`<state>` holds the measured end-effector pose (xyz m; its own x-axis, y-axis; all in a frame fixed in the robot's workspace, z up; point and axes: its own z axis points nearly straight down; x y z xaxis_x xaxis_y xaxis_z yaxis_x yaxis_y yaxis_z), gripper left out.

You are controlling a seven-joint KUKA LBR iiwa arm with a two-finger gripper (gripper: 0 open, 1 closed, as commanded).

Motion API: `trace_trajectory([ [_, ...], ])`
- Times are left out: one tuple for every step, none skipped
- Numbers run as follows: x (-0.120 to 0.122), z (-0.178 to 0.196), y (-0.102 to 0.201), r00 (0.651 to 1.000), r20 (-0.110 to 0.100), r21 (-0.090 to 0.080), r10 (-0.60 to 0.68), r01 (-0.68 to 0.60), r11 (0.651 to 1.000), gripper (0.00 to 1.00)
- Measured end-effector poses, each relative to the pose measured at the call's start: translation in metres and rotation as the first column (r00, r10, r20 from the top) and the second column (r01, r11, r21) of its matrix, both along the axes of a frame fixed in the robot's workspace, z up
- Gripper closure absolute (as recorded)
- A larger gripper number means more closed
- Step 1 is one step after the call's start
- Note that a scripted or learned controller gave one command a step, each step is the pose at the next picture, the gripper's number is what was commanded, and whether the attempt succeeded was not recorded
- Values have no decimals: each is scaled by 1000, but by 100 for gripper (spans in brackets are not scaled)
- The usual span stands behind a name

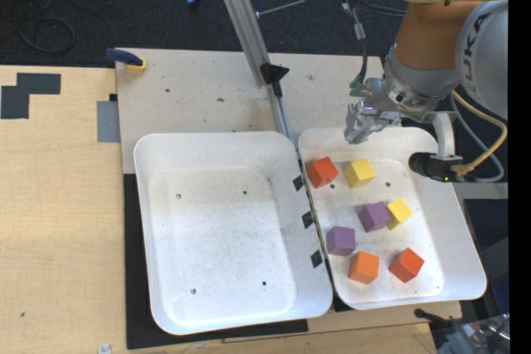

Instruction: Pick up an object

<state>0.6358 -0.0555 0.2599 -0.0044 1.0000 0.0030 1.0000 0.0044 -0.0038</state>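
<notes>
The right bin (452, 261) holds several blocks. An orange-red block (322, 172) and a yellow block (360, 172) lie near its far edge. A purple block (373, 216) touches a small yellow block (399, 211) in the middle. Another purple block (340, 240), an orange block (363, 267) and a red block (406, 264) lie toward the front. My gripper (362, 128) hangs above the bin's far rim, just beyond the yellow block, with nothing visible between its fingers.
The left bin (166, 178) sits beside the right one, with black clips (308, 220) along their shared edge. A slanted aluminium bar (246, 21) rises behind the bins. A black fitting (431, 166) sits at the right bin's far right rim.
</notes>
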Motion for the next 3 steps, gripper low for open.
trace_trajectory([
  [-14,-9,48,1000,-2,-1,-1,1,1000,100],
  [-8,-11,97,1000,2,-2,0,0,1000,100],
  [-10,-15,150,1000,2,-2,-1,1,1000,100],
])
